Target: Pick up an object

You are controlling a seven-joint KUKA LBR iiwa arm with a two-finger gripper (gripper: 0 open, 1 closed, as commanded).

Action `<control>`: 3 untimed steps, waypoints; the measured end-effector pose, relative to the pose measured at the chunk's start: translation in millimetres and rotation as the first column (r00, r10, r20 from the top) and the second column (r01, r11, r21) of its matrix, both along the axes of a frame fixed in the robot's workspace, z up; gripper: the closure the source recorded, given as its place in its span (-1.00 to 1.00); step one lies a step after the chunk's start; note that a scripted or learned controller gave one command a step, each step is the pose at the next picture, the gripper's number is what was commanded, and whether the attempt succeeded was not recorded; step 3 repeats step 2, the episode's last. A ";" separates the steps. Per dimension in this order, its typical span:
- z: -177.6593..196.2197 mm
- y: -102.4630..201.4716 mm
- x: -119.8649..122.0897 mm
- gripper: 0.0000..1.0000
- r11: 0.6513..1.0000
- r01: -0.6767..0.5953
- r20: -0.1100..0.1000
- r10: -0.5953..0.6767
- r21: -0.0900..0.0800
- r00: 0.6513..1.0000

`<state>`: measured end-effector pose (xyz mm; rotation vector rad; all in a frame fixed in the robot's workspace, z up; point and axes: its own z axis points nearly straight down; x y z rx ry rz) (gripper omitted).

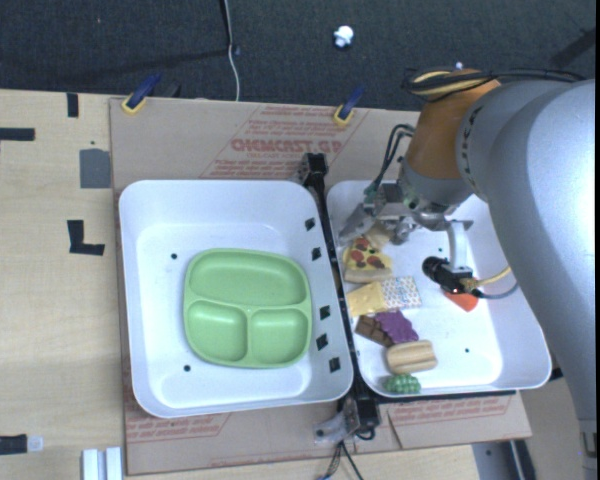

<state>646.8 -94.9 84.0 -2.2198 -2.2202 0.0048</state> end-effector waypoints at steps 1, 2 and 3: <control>0.0 -14.9 22.0 -1.00 1.000 -0.002 0.004 0.002 0.001 1.000; 9.3 -13.8 20.4 1.00 1.000 -0.003 -0.002 0.003 0.001 1.000; 9.3 -13.8 20.4 1.00 1.000 -0.003 -0.002 0.003 0.001 1.000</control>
